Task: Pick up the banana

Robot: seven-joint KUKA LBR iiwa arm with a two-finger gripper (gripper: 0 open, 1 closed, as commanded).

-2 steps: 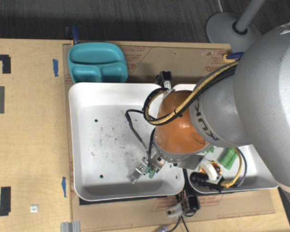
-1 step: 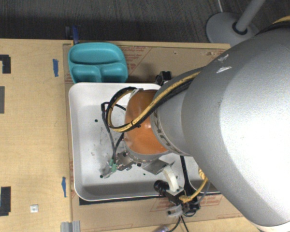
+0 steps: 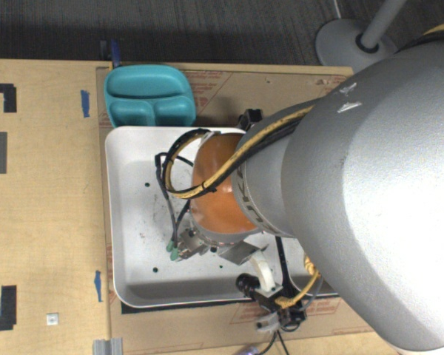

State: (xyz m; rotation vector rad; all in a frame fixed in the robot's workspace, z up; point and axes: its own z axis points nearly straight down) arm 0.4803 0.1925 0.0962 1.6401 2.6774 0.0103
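Camera view: the big grey arm (image 3: 370, 191) fills the right side and reaches down into the white bin (image 3: 129, 220) in the middle. A teal tray (image 3: 149, 95) sits just above the bin. The banana is hidden.

From my screen, the arm (image 3: 355, 191) runs off the right edge and covers most of the white bin (image 3: 129, 220), hiding the gripper's fingers and any banana beneath.
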